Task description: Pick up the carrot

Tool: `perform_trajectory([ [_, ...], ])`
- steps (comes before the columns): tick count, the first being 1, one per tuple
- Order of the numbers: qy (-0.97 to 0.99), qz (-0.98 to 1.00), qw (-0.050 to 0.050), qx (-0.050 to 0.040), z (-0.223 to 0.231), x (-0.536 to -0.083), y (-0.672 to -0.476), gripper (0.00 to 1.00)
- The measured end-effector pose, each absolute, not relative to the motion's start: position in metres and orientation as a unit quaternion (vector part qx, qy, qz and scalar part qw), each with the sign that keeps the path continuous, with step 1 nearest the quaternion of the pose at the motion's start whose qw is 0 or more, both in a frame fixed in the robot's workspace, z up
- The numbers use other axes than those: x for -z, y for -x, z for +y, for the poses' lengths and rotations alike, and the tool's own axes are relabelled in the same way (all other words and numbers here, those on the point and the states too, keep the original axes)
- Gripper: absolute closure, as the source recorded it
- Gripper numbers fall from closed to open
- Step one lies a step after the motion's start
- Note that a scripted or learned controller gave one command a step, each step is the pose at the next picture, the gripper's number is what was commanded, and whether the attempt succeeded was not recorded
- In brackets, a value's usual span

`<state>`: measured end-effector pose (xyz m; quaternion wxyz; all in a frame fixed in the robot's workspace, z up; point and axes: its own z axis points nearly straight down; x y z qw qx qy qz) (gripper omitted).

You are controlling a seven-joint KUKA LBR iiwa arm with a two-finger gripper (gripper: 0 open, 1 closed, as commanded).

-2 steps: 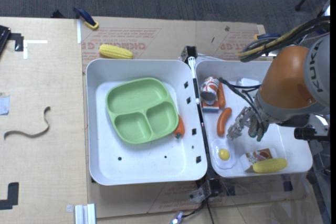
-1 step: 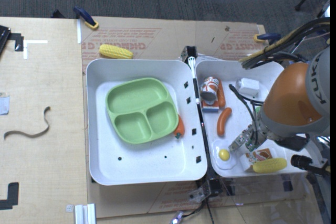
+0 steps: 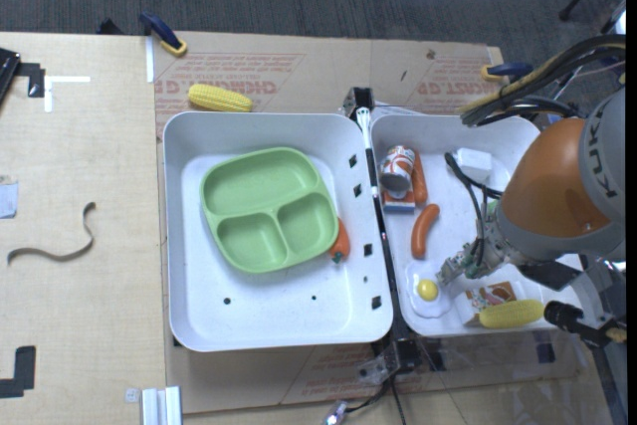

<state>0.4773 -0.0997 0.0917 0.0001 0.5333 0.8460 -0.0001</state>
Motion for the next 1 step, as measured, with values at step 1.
perform_trajectory([
  [1, -0.629, 0.777, 0.0, 0.0008, -0.1039, -0.0915, -0.4771, 1.0],
])
